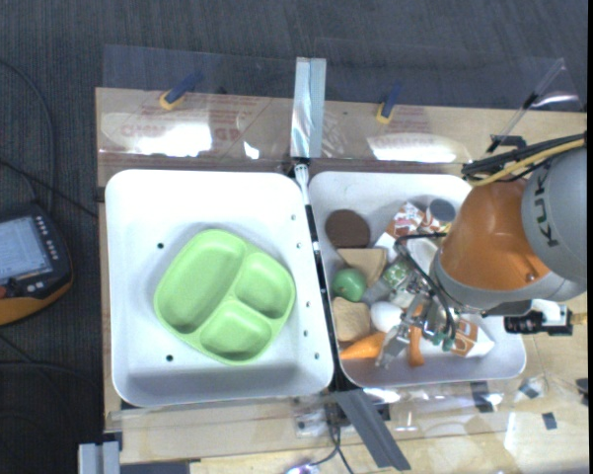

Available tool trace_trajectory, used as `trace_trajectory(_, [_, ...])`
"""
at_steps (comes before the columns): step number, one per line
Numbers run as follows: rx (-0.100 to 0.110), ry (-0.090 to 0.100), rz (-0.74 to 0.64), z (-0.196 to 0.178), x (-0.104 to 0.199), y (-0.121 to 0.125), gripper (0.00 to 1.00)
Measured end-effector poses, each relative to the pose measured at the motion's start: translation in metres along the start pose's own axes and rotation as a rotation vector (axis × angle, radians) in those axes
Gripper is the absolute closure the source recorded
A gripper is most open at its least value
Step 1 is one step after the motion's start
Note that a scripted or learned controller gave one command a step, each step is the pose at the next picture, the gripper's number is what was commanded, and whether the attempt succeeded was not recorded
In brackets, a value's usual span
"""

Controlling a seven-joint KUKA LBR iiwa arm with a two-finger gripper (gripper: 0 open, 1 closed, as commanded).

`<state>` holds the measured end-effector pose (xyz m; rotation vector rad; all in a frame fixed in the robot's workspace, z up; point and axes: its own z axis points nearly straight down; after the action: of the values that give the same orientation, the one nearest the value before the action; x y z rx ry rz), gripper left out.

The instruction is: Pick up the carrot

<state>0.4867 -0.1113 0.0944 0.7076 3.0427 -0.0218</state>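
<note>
Orange carrot [363, 345] lies in right bin [508, 363] (front edge).

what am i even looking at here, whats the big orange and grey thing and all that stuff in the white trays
This is one photo from a camera fixed above a workbench, looking down at a slant. The big grey and orange thing is a robot arm reaching in from the right. At its end is the tool, a two-finger grabber, low over the right bin.

Two shallow white bins sit side by side. The left bin holds a green divided plate. The right bin holds a jumble of toy food: an orange carrot near the front edge, a white egg, a green ball, a brown disc and some packets.

The robot is meant to pick up the carrot. The tool is right beside it, but the picture is too cluttered to tell whether anything is gripped.
</note>
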Motion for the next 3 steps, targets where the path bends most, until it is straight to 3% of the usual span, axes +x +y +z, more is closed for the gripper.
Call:
trace_trajectory(1, [0.003,-0.002,0.146,0.001,0.0,-0.002,0.0])
trace_trajectory(2, [-0.007,0.0,0.167,0.003,0.003,0.009,0.0])
trace_trajectory(3, [-0.005,-0.01,0.167,-0.008,0.0,0.007,1.0])
